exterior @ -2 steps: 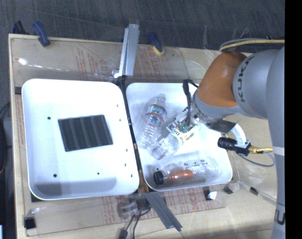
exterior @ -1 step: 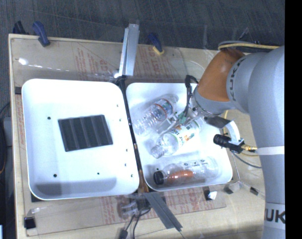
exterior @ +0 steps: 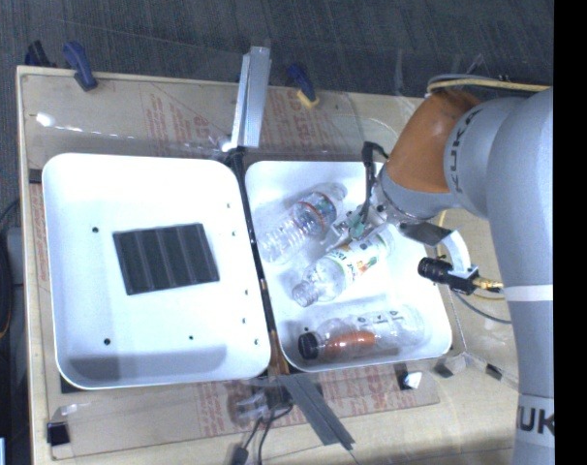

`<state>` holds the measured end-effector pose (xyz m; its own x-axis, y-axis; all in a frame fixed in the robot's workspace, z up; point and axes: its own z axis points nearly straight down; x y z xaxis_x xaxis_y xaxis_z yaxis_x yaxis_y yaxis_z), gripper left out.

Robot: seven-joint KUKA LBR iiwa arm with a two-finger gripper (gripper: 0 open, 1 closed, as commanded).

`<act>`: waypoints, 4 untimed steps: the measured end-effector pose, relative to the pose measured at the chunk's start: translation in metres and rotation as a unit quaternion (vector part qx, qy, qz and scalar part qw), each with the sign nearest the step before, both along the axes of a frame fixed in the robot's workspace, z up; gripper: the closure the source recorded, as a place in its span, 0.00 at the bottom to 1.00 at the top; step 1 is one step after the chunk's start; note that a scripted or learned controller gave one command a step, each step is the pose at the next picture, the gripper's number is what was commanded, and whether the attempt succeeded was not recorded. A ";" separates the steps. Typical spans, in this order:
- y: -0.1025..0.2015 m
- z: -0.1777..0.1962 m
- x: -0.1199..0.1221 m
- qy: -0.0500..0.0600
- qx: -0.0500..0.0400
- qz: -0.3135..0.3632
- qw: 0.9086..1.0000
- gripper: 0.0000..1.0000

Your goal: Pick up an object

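Dark ribbed mat in left bin

Three clear plastic bottles lie on their sides in the right bin.

Arm over right bin; three clear bottles inside; left bin beside.
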<state>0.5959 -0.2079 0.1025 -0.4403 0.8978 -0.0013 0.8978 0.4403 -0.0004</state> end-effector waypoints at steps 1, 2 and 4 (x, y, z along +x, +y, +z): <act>-0.002 0.090 0.037 -0.001 0.000 -0.027 1.000 1.00; -0.002 0.089 0.037 0.000 0.000 -0.027 1.000 0.00; 0.048 -0.011 0.016 0.001 0.001 0.024 1.000 0.00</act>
